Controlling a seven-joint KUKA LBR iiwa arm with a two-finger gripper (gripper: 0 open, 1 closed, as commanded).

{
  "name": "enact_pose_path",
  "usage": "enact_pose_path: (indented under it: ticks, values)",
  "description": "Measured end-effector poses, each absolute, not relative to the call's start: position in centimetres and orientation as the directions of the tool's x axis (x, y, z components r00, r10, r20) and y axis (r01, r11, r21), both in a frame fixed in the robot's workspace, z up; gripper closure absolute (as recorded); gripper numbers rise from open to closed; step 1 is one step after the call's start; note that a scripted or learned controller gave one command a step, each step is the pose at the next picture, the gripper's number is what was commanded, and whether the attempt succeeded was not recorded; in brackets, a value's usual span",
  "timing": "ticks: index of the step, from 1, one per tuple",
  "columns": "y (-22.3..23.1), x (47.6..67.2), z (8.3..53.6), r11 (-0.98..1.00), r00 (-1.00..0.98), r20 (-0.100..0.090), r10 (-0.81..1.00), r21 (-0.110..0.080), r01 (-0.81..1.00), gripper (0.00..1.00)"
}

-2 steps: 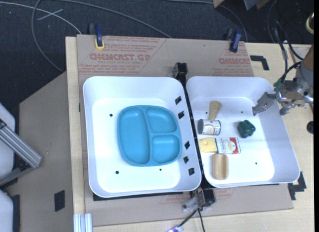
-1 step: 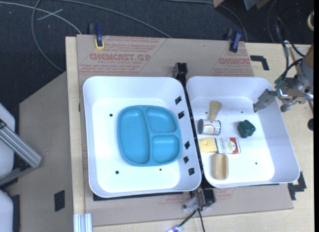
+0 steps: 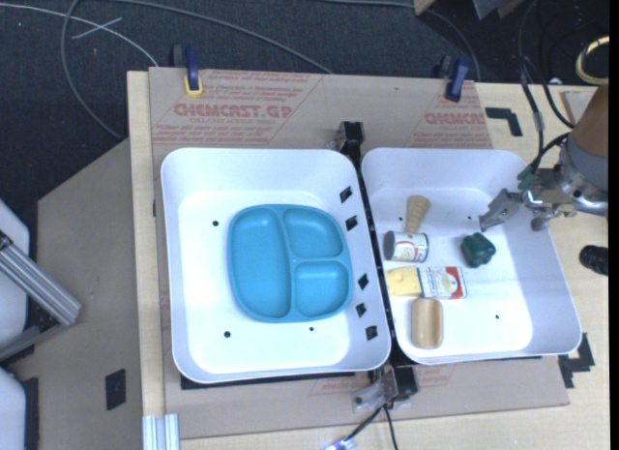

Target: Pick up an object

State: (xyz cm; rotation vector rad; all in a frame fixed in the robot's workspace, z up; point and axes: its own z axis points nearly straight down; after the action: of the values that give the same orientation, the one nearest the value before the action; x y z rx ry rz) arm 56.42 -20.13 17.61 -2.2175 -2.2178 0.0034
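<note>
Nearest the lens, at the bottom of the camera view, a tan wooden scoop-like piece [image 3: 427,323] lies along the front of the right bin [image 3: 546,327], just behind the bench's front edge. Above it sit a yellow block [image 3: 403,282] touching a small red-and-white packet [image 3: 445,283], then a labelled can [image 3: 406,246] on its side, and a tan cone-shaped piece [image 3: 416,211] further back. A dark green lump [image 3: 477,249] rests apart from these, toward the bin's right half.

Reaching in from the right, the gripper [image 3: 516,208] hovers above the bin's back right area, just up and to the right of the green lump; nothing sits between its fingers, and whether they are spread or closed cannot be told from this angle.

Judged from here, a descent straight down would land beside the green lump rather than over it and could nudge it away. The lump's rounded shape may also slip from a pinch. The can could roll if brushed.

A blue divided plate [image 3: 288,262] occupies the left bin [image 3: 184,245], well clear of the arm. Cables trail across the dark floor behind the bench.
</note>
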Motion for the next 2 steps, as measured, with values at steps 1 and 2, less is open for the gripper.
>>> enact_pose_path:
  ticks: [1,2]
  values:
    - [-21.0,56.5,12.0,0.000,0.000,0.003,1.000,-0.007,1.000,0.00]
    - [-20.9,56.5,8.3,0.000,0.000,0.003,1.000,-0.006,1.000,0.00]
